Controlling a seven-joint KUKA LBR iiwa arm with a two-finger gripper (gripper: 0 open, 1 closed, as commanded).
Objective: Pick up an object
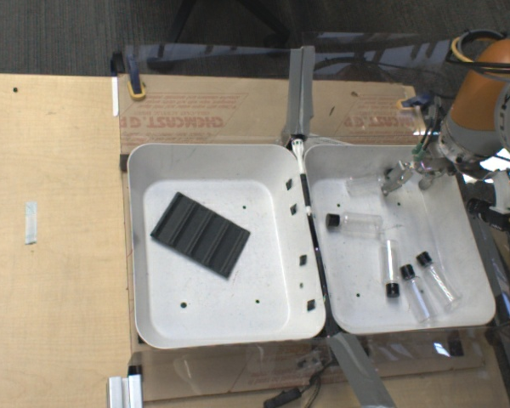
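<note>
The gripper [405, 177] hangs low over the far end of the right bin [459, 313], reached in from the arm [484, 92] at the right edge of the view. Whether it is released or clenched cannot be told from here, and nothing can be made out in its grasp.

Just on the near side of the gripper and a little to its left lies a clear tube [361, 187], faint against the white floor. Further toward the near rim, a clear tube with a black cap [354, 222] lies crosswise. Nearer the front still, well apart from the gripper, three more capped tubes [412, 283] lie close together, roughly lengthwise.

In the left bin [144, 313], well away from the gripper across the divider, a dark ribbed block [201, 235] lies flat and skewed.
</note>
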